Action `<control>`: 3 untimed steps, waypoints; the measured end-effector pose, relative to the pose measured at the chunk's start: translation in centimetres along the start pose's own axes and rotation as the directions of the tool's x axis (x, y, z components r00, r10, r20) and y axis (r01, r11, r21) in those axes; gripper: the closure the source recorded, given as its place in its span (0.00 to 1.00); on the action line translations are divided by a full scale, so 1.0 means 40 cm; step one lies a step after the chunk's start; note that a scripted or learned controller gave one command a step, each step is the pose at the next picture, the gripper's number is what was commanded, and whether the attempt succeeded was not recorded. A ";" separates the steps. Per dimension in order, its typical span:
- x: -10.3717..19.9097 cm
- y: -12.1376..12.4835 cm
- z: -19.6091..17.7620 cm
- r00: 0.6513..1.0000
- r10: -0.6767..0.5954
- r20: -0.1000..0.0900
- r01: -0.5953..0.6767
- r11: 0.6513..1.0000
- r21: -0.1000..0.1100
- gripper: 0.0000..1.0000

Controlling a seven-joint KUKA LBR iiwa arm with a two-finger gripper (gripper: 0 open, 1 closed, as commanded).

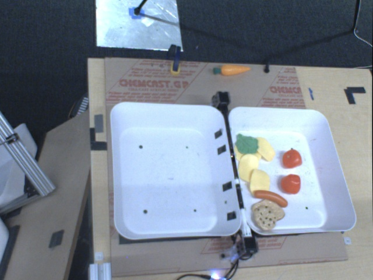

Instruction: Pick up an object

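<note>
**Pincer.** Whether the pincer is apart, together or clamped on anything cannot be told, so the positions below are given bin by bin and item by item.

**Bins.** Two shallow white bins sit side by side on a printed cardboard sheet (pixel 151 81) on the worktop (pixel 64 156). The left bin (pixel 169 168) and the right bin (pixel 312 206) meet at a black clipped seam (pixel 230 156).

**Objects available for picking.** All are small toy foods lying in the right bin, grouped toward its seam side.
- A green leafy piece (pixel 247 143) lies nearest the far end of the seam. It is dark green with a lumpy outline.
- A yellow rounded piece (pixel 266 150) touches the green piece.
- Two more pale yellow pieces (pixel 247 165) (pixel 260 180) lie next to each other, just nearer the camera.
- Two red tomatoes (pixel 292 157) (pixel 290 183) lie one behind the other. They are glossy and round, and sit apart from the yellow group, toward the bin's middle.
- An orange-red sausage (pixel 271 198) lies slantwise below the yellow pieces.
- A tan cookie (pixel 267 214) with dark specks lies just beside the sausage, at the near corner by the seam.

**Outside the bins.** An orange carrot (pixel 231 70) with a green end lies on the cardboard beyond the bins. A blue and yellow clamp (pixel 174 60) stands to its left. A silvery panel (pixel 137 13) lies on the dark floor beyond.
</note>
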State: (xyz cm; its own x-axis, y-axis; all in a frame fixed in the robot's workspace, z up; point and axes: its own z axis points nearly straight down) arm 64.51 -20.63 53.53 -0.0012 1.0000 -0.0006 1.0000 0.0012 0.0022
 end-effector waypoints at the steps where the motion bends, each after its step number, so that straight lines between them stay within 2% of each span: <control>1: 0.001 0.060 -0.002 1.000 -0.004 0.003 0.004 1.000 -0.003 1.00; 2: 0.000 -0.003 0.000 1.000 0.000 0.000 0.000 1.000 0.000 1.00; 3: 0.001 0.056 -0.002 1.000 -0.003 0.002 0.003 1.000 -0.003 1.00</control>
State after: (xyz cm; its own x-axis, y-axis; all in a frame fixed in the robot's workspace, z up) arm 66.73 -20.59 53.63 -0.0045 1.0000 -0.0030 1.0000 0.0046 0.0051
